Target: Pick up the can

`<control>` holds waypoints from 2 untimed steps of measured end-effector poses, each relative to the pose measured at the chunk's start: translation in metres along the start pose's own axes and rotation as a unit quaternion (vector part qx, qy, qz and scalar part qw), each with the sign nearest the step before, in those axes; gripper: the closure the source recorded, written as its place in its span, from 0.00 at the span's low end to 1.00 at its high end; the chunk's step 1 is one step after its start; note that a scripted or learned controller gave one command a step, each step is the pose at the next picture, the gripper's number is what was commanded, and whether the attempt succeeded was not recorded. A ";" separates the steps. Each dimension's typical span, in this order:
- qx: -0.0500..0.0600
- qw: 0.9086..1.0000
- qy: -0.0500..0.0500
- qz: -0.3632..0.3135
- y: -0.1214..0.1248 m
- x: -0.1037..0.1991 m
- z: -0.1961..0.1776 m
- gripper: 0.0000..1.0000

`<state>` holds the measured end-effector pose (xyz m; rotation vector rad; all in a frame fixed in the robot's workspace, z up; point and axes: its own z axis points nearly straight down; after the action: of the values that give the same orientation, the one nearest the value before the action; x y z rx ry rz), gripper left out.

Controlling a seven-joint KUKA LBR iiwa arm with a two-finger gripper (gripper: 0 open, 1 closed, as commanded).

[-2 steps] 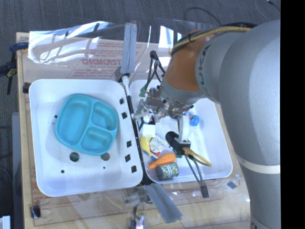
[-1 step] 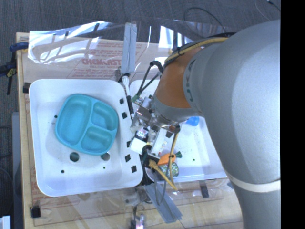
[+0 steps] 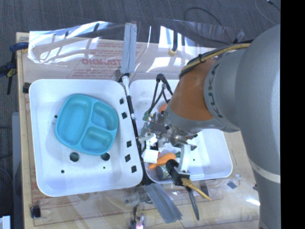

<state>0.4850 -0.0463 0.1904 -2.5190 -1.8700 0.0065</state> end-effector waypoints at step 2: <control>0.000 0.963 0.000 0.271 0.024 0.045 -0.051 1.00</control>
<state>0.5216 -0.0105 0.2412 -2.9323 -1.1189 0.0068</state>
